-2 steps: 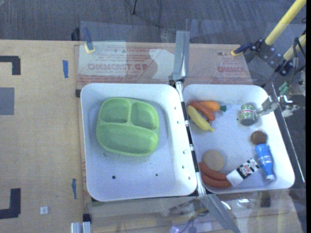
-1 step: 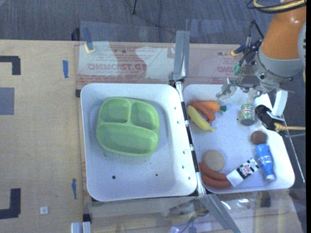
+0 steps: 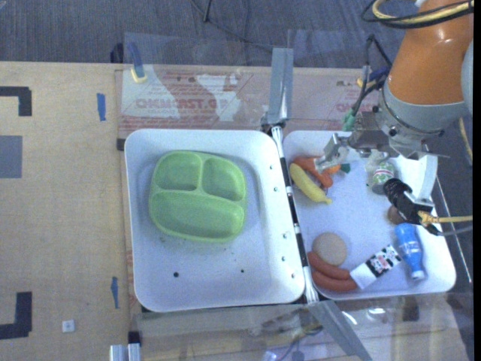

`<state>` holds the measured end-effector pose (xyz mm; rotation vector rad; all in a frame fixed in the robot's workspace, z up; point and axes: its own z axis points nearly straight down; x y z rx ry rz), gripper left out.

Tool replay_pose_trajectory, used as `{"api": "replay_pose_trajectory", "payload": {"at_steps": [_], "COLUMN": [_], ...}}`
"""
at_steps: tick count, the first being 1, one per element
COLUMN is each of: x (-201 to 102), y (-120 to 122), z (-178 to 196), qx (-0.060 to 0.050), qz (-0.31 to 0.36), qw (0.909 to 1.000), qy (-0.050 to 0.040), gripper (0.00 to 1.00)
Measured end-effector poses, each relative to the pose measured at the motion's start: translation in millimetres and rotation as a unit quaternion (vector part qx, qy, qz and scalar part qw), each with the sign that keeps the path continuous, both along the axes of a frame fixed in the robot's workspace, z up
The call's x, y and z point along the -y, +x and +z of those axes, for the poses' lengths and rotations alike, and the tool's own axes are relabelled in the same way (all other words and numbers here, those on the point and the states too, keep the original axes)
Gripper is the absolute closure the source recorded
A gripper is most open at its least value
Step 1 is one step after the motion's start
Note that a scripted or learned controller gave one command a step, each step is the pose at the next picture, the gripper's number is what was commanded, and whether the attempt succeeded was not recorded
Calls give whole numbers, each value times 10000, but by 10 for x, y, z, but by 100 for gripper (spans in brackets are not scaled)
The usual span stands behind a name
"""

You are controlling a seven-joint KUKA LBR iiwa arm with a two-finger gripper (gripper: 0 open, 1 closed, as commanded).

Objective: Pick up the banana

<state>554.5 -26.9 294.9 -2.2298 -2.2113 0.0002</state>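
In the camera view, the yellow curved banana (image 3: 309,184) lies in the right white bin (image 3: 443,273), near its left wall and toward the far edge. A small orange carrot-like piece (image 3: 313,169) lies just beside the banana, on its far side, perhaps touching it. The metal two-finger gripper (image 3: 331,156) hangs over this carrot piece, near the banana's far end. Whether its fingers are spread or pressed together I cannot tell, and nothing is visibly between them.

The risk, as I judge it, is that the gripper takes the orange piece instead of the banana, because they lie so close together. The bin wall also leaves little room on the banana's left. The green plastic divided plate (image 3: 198,195) in the left white bin (image 3: 146,280) is well apart.
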Motion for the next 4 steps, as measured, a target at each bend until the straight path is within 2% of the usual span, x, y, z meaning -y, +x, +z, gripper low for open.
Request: {"api": "replay_pose_trajectory", "payload": {"at_steps": [1,2,3,4], "x": [-180,230,674,710], "y": [68,150,-7,426], "z": [-1104,-1101,-2079,-2083], "qx": [6,18,39,26], "qz": [489,449,816,742], "qw": [9988,9990,9967,9972], "qy": [-2,-6,-3,-4], "gripper": [0,0,0,0]}}
